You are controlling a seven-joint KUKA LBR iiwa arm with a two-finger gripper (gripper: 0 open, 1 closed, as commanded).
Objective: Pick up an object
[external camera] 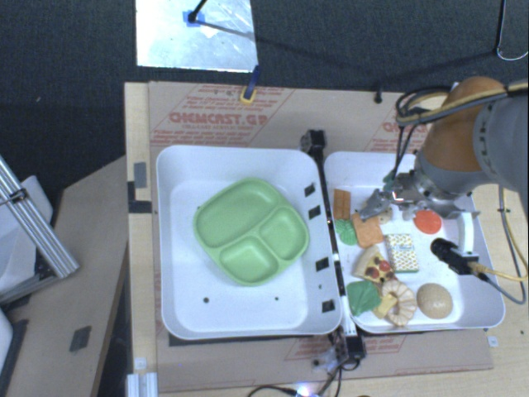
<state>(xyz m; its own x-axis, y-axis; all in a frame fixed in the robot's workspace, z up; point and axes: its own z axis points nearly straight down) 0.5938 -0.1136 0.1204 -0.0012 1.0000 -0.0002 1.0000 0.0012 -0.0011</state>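
Red print on cardboard sheet [216,116] — reads roughly "CHEMCAST GP"; rest illegible.

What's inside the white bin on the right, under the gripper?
The right bin holds toy food: a pizza slice, a red disc, a tan roll and green leaves. The gripper hangs over an orange cracker, hiding whatever lies beneath.

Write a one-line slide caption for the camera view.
The arm's hand hovers over toy food in the right bin, near a brown cracker, while a green divided plate sits in the left bin.
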